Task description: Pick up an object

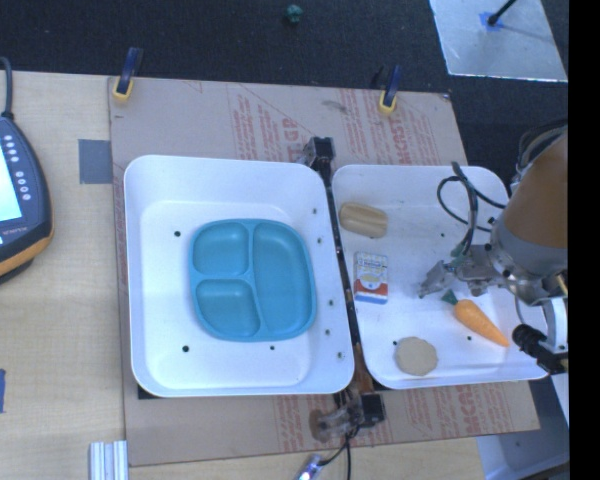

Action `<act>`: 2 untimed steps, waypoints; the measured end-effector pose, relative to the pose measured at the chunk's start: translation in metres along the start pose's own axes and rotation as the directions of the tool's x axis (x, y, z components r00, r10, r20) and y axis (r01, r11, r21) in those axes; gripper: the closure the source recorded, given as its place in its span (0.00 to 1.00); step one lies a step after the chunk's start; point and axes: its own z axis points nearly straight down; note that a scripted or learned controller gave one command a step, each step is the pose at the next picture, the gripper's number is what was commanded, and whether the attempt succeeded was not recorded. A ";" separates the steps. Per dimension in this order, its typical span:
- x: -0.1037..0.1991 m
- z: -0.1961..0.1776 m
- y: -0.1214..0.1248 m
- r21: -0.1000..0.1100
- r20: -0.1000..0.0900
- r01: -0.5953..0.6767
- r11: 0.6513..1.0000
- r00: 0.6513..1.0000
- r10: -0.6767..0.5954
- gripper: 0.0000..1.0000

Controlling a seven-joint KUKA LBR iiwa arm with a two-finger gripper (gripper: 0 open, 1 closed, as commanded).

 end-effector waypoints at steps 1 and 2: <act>-0.039 -0.029 0.087 -0.004 -0.002 -0.007 1.000 1.000 0.007 0.00; -0.011 -0.069 0.037 -0.002 -0.003 -0.009 1.000 1.000 0.009 0.00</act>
